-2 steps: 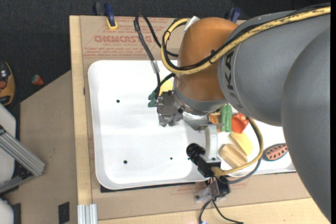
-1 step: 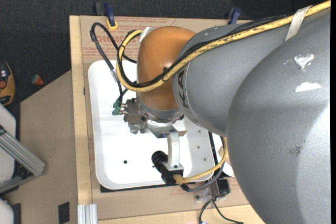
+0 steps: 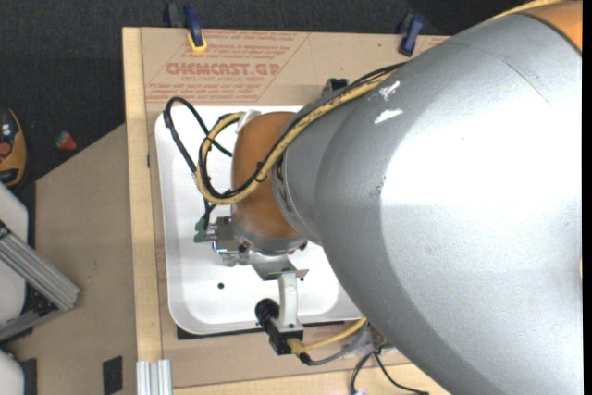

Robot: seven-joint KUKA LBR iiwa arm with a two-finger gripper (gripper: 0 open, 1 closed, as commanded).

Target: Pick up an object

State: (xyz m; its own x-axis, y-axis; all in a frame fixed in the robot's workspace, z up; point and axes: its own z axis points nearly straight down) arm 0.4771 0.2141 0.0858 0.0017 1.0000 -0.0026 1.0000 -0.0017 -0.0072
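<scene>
My hand (image 3: pixel 242 247) hangs low over the left bin (image 3: pixel 185 291), my own wrist hiding its state. Any object beneath, toward nine o'clock, is hidden, so weight and grip point stay unjudged.

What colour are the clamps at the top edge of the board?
Blue; the left clamp also has a yellow tip, and the right clamp is plain blue. The camera view shows both clearly.

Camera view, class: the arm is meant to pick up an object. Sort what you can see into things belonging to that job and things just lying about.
Belonging to the job:
arm
white bin

Just lying about:
blue clamps
board printed CHEMCAST
black and yellow cables
</scene>
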